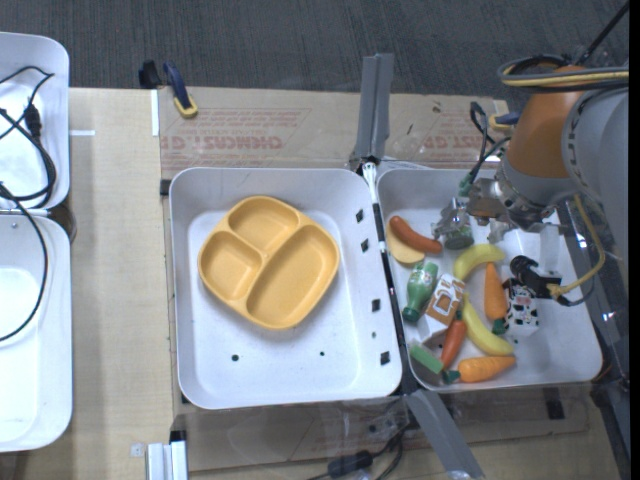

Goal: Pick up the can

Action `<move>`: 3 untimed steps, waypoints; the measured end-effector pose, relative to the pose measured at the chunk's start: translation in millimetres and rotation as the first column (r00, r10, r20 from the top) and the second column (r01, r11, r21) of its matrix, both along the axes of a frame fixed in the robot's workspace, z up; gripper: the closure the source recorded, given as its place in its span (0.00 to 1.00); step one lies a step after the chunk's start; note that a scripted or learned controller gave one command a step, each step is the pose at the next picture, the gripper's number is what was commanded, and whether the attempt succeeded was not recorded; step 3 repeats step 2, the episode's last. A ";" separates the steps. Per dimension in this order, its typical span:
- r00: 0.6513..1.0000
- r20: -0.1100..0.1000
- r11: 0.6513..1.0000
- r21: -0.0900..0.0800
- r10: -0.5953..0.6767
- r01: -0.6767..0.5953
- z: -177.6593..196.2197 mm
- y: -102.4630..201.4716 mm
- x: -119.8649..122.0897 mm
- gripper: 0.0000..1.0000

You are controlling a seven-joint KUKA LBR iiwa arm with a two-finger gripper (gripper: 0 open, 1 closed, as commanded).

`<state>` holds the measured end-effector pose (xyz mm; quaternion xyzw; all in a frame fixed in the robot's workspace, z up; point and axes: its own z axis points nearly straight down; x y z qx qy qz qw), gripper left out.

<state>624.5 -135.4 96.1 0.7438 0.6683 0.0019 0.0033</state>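
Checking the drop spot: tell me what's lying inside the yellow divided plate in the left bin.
The yellow divided plate shows three compartments, each bare yellow with nothing lying in them. It sits flat on the left bin, so the bin floor directly beneath it is covered and cannot be seen.

plate (268,261): yellow-orange | bins (190,298): white | bottle (419,290): green | bananas (478,259): yellow

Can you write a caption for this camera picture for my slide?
Robot arm's gripper reaches into the right bin of toy food, beside a yellow divided plate in the left bin.
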 end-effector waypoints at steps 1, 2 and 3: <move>1.000 -0.007 1.000 0.001 -0.004 0.004 5.4 -0.8 -2.2 1.00; 0.999 -0.009 0.999 0.001 -0.044 0.044 133.7 90.2 -14.6 1.00; 0.999 -0.009 0.999 0.001 -0.044 0.044 133.7 90.2 -14.6 1.00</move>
